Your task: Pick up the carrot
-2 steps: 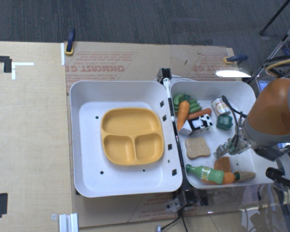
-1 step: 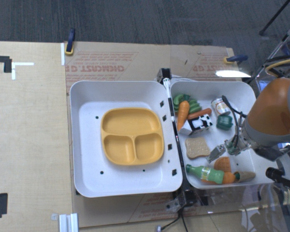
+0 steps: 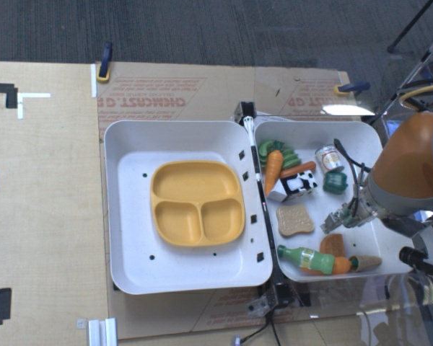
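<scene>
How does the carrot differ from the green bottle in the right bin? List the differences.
Colour: the carrot is orange with green leaves at its top; the green bottle is green with an orange lower part.
Pose: the carrot points up and down the view; the bottle lies crosswise.
Place: the carrot sits at the bin's far left corner; the bottle lies along its near wall.
Both are long, lie flat in the right bin, and sit apart from the claw.

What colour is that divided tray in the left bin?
The divided tray is yellow-orange, seen in the camera view.

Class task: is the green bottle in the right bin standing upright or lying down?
Lying down: the green bottle stretches sideways along the right bin's near edge.
</scene>
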You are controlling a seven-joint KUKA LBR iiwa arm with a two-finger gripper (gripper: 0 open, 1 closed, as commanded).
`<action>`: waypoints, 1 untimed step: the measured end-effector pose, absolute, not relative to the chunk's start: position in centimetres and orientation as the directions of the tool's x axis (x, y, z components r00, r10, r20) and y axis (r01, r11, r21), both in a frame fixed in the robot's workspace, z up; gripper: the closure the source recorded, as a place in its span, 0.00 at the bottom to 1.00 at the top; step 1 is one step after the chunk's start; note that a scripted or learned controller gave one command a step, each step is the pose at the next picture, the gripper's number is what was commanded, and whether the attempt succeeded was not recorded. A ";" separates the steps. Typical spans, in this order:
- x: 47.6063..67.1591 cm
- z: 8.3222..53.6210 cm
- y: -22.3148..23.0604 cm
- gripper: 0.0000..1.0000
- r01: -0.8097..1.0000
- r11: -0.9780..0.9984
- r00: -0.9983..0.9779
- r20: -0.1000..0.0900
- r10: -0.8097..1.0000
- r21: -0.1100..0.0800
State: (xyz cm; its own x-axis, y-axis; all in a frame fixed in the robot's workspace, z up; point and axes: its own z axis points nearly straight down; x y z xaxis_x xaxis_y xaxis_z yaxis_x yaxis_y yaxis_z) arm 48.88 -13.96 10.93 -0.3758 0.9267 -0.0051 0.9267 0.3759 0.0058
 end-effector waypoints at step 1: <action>48.1 40.2 -9.2 1.00 0.907 0.422 -0.422 -0.008 0.907 0.004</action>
